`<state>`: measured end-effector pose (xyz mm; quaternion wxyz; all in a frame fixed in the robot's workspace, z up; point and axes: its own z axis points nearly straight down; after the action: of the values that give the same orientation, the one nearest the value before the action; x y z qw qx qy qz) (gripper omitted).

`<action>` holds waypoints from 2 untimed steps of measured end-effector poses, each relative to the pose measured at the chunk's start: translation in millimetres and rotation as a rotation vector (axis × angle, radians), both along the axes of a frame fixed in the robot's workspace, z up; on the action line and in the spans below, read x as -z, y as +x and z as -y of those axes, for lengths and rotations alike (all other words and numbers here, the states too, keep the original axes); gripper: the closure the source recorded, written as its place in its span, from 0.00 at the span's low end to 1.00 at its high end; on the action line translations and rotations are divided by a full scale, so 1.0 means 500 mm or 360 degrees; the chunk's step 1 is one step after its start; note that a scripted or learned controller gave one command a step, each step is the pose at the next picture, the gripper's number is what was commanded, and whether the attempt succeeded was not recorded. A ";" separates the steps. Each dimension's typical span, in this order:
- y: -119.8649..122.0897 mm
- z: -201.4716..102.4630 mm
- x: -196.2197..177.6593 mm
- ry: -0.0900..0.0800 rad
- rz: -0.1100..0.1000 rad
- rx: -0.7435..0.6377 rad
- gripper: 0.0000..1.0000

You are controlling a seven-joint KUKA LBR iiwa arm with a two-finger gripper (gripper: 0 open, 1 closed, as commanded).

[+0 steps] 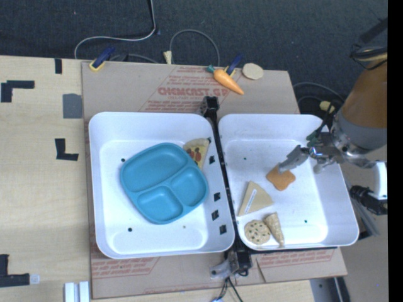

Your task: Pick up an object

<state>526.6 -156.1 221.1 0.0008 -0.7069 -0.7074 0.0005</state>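
The gripper is being held low at a slant over the right bin, tip just above the orange piece, presumably so that piece is being lined up as the pick target; whether the fingers are apart or together cannot be told. Just below the orange piece, the sandwich wedge, cookie and cone are being left untouched. The blue divided plate is being kept well left of it, in the left bin, out of the arm's way.

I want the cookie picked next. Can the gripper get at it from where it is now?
Probably yes. The cookie lies flat and uncovered in the right bin, though an ice cream cone sits close beside it. The gripper is over the same bin, near an orange piece.
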 end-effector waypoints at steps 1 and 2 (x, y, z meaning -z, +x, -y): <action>0.058 0.033 0.282 -0.0010 0.0010 0.0000 0.00; 0.062 0.033 0.244 -0.0009 0.0019 0.0000 1.00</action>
<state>557.7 -172.4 99.1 -0.0055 -0.7068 -0.7074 -0.0018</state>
